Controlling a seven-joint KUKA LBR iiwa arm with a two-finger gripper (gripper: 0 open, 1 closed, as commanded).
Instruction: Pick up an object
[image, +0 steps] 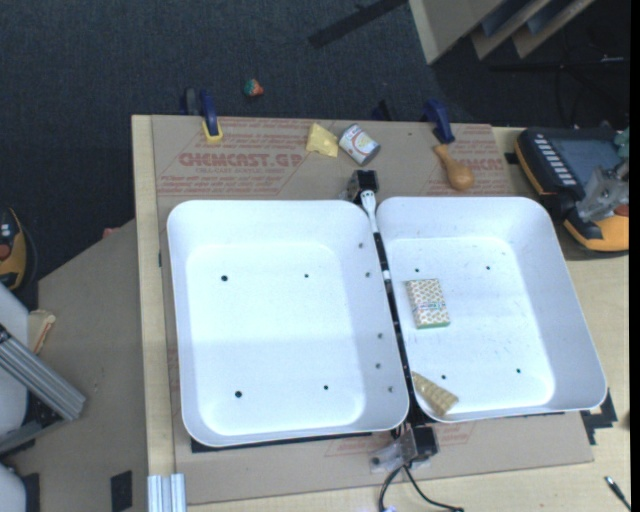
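Targets sit in the right bin (560, 300): a patterned block (427, 303) lying flat near the divider, and a tan wedge (435, 394) on the front rim. I'd go for the block, straight down, centred. Hand state: can't tell.

Even, fairly bright overhead light; image soft and slightly grainy.

The two white bins (270, 320) are the brightest areas, the left one nearly washed out in its 12 o'clock half, with a faint grey shade across its 6 o'clock half. Shadows are short and soft, a thin dark line under the bin rims toward 6 o'clock. The dark carpet (120, 60) at 12 o'clock stays dim. Fine detail looks mildly blurred throughout.
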